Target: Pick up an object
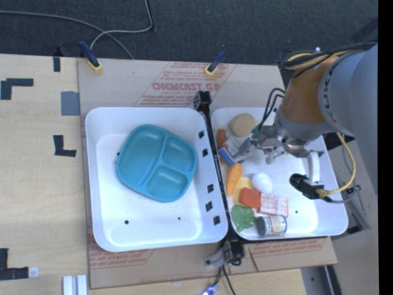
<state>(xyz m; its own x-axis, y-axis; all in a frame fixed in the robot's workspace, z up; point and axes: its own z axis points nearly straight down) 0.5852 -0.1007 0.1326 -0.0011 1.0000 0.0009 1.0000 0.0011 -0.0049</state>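
Observation:
The right bin [319,217] holds several small items: a tan round bun [242,125], an orange carrot [234,177], a white egg [262,181], a red block [250,197], a green leafy piece [242,217], a red-and-white packet [274,204] and a dark can [270,226]. My gripper [255,155] hangs over the upper middle of this bin, just above the egg and right of a small blue piece [226,157]. It is open, with nothing between its fingers.
The left bin [101,165] carries a blue divided plate [157,162]. A black divider [212,158] runs between the bins. The arm's cable loops over the right bin's right rim [331,192]. Yellow clamps [215,66] sit at the cardboard's far edge.

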